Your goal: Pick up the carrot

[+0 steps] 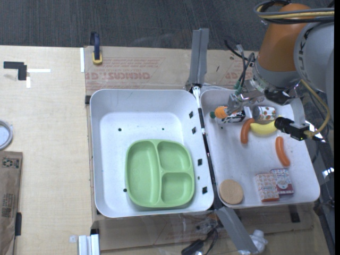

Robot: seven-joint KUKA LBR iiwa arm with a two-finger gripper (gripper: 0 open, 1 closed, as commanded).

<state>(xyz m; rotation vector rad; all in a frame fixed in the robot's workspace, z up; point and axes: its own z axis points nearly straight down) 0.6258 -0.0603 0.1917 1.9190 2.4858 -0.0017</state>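
a pale wooden bench point(42, 121) is filling most of the view, seen from above at a slant, with dark grey floor running along the top edge. two shallow white bins are sitting side by side on it. the left bin point(106, 110) is holding a light green divided plate point(159, 173), which is lying toward the bin's near edge, with three compartments.

the right bin point(303, 193) is carrying several small things. near its far left corner a small orange carrot point(220, 112) is lying on the bin floor. the arm point(289, 41), grey with an orange band, is reaching in from the right over the bin's far edge, and its gripper point(237, 108) is hanging just beside the carrot, on the carrot's right. the gripper's tip is tangled with cables and dark and light parts, so i cannot tell whether the fingers are spread or pressed together, nor whether they are touching the carrot.

toward the middle of the right bin a yellow banana point(264, 128) is lying, with an orange-red sausage point(245, 131) touching its left end. a second orange-red sausage point(282, 151) is lying nearer the right edge. by the near edge a round tan cookie point(231, 192) is sitting close to the left wall, and a red and white packet point(273, 185) is lying beside it toward the near right corner.
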